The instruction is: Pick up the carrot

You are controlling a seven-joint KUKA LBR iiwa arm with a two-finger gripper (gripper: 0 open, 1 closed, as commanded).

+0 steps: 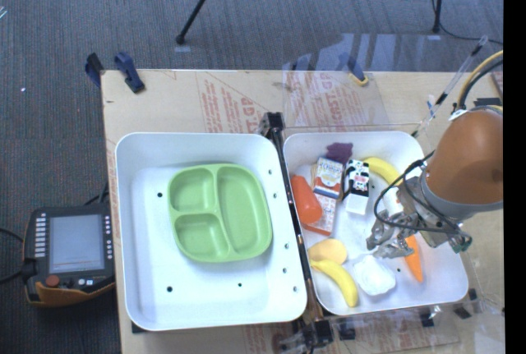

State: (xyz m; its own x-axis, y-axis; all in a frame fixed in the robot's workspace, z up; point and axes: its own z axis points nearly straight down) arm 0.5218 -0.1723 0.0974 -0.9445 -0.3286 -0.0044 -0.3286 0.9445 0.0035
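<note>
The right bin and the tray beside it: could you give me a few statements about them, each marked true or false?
1. The green tray lies in the left bin. True.
2. The carrot lies on the green tray. False: it lies in the right bin, near its right side.
3. The gripper hangs over the right bin, close beside the carrot. True.
4. Both bananas lie in the left bin. False: one banana lies at the right bin's front, the other near its back.
5. A small carton lies in the right bin. True.
</note>
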